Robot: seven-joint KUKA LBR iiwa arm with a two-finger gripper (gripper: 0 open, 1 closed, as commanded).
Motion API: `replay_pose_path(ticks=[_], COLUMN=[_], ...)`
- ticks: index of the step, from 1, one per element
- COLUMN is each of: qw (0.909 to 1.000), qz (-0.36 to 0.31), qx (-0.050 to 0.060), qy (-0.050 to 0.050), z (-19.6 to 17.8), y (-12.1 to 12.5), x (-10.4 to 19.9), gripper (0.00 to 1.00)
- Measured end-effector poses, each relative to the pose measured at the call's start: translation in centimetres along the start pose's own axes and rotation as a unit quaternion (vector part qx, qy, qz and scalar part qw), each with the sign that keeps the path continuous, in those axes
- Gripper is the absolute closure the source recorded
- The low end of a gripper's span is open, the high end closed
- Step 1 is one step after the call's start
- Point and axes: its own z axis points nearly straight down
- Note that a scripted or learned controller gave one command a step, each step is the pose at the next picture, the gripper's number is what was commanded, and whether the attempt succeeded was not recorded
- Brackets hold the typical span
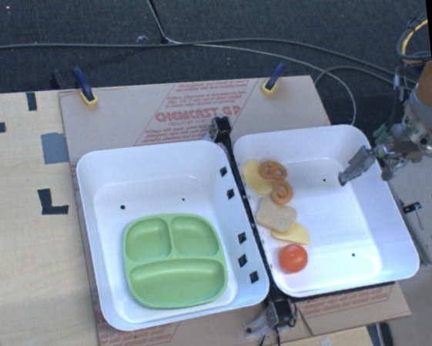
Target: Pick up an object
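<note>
The arm enters at the right edge and most of it is cut off; its gripper (359, 166) hangs over the right rim of the right bin (343, 270), and whether it is spread or closed cannot be told at this size; nothing shows between its tips.

The cardboard sheet (193, 109) under the bins bears red print reading roughly "CHEMCAST GP", with smaller lines below too fine to read; part of it is covered by the bins.

The pickable things lie bunched at the left side of the right bin, well apart from the gripper: a pale yellow round piece (254, 176) at the top, touching a brown pretzel-like piece (272, 171); a second brown twist (282, 192) just below; a tan bread slice (275, 217); a yellow wedge (294, 234) partly under the slice; a red tomato (292, 258) nearest the front.

The left bin (102, 189) holds a green divided plate (175, 260) with three compartments; black clips (222, 129) join the bins along their shared rim; two blue-and-yellow clamps (82, 87) pin the cardboard's far edge; black cables (161, 27) trail over the dark floor behind.
</note>
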Motion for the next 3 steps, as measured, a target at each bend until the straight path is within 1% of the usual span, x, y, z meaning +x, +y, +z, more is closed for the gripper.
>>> replay_pose_path(ticks=[1, 2, 3], qw=[1.0, 1.0, 1.0], qz=[-0.002, -0.002, -0.002], qx=[-0.005, -0.003, -0.003], qy=[-0.001, -0.001, -0.001], z=[-0.6, 5.8, 10.7], y=[0.2, 0.7, 1.0], x=[0.0, 0.1, 1.0], gripper=[0.0, 0.0, 0.0])
